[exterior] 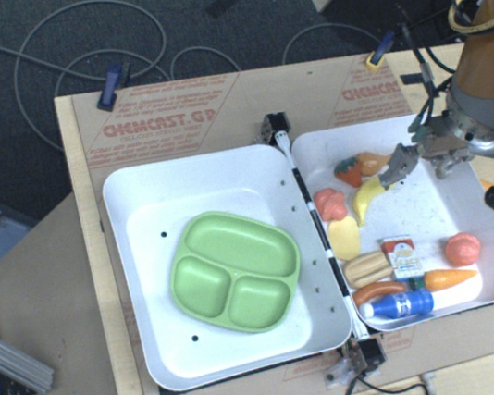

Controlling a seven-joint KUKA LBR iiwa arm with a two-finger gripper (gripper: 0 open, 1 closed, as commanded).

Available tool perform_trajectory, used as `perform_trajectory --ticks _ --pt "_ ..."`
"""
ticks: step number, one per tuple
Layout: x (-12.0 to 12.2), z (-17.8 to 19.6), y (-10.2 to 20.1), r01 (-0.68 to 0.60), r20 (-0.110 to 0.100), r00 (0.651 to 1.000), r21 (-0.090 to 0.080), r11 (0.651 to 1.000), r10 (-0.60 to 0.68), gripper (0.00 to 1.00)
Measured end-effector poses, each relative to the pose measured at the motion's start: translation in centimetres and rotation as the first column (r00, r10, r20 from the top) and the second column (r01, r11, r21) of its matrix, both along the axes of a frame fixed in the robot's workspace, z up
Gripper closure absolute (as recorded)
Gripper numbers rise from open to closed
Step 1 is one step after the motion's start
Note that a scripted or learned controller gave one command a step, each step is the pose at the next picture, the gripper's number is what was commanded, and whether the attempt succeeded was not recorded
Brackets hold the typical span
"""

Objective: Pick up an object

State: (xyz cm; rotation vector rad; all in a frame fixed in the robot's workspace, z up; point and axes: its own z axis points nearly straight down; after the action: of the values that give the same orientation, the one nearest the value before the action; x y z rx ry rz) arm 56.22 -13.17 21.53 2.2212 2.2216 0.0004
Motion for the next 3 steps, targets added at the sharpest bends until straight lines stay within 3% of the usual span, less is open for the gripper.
perform_trajectory --ticks 1,2,3 --pt "6.2 -11.6 3.7 -0.002 0.018 1.000 -0.004 1.000 0.002 0.00" --pt "3.2 -12.2 3.4 -0.001 0.027 1.000 -0.008 1.000 0.002 0.00" --pt "-1.4 -12.4 1.4 -0.001 0.023 1.000 -0.008 1.000 0.001 0.00"
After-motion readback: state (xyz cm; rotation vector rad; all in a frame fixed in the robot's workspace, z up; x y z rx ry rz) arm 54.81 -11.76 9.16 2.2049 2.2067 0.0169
